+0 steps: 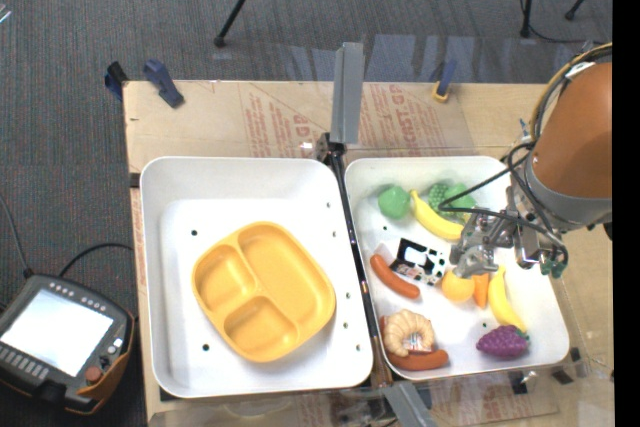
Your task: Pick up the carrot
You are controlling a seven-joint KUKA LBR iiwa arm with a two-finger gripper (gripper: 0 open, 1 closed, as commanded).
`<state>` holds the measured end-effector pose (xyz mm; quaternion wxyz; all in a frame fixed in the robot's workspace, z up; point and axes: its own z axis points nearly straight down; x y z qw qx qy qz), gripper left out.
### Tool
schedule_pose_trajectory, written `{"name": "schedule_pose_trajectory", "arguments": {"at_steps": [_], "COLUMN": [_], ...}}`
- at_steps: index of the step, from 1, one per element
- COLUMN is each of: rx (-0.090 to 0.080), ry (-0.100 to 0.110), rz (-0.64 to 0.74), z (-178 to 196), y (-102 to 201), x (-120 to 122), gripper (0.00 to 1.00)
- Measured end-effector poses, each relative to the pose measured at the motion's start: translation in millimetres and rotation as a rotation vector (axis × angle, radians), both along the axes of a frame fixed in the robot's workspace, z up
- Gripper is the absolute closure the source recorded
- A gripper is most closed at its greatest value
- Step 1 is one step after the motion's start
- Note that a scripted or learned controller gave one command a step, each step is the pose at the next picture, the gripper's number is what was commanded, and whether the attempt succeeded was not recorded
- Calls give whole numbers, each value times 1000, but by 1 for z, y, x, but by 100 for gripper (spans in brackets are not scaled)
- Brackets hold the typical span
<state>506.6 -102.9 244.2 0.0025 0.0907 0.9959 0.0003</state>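
— Grey carpet, tripod legs behind; cardboard-topped bench (250,115) with two white bins. What's in the left bin (165,215)?

— Yellow divided plate (262,288), nothing else.

— Right bin (420,167)?

— Toy food. Green pepper (394,203), banana (436,217), sausage (394,277), croissant (407,330), grapes (502,342), second banana (503,300) along the far-right side.

— Carrot (481,290)?

— Small orange piece, mid-bin, between an orange fruit (457,287) and that second banana, lying on the floor.

— Gripper (474,257)?

— Down low, just above the fruit and carrot. Jaws too tangled with cables to read; can't tell if open or holding anything.
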Motion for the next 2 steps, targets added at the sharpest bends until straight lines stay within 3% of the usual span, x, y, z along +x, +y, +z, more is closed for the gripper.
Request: {"name": "schedule_pose_trajectory", "arguments": {"at_steps": [1, 2], "rx": [1, 4], "ry": [9, 20], "rz": [1, 3], "z": [-4, -108], "y": [0, -35], "x": [-2, 14], "gripper": [0, 0]}}
